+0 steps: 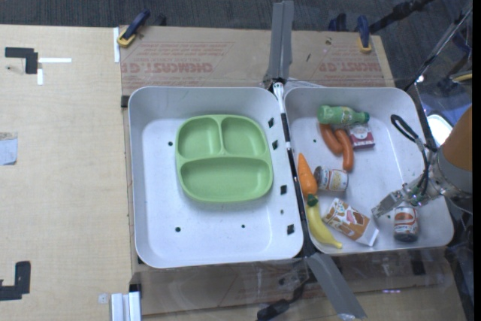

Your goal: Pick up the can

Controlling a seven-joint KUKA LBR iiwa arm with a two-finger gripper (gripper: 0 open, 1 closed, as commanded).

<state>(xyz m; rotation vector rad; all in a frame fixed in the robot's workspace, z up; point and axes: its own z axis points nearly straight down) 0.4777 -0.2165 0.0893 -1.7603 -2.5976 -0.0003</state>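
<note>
The gripper (400,201) is reaching in from the right, low in the right bin (387,98), near its front right corner. Its metal fingers are pointing left and down over the bin floor. How far apart they are standing is too blurred to tell, and nothing is showing plainly between them. The can (406,222), red and white with a silver top, is standing just below and beside the gripper, close to the bin's front wall; whether the two are touching is unclear.

To the left of the gripper a carton (348,220) is lying flat, with a banana (319,225) beside it along the divider. Above those a small jar (331,180) is lying on its side, touching a carrot (307,175). Farther back a green bottle (342,116) is resting near the rear wall, with two sausages (340,143) and a small red box (362,137) just in front of it. A bare stretch of floor is lying open between the jar and the gripper, running up the right side.

The left bin (143,184) is holding a green plate (224,158), with white floor showing all around it.
</note>
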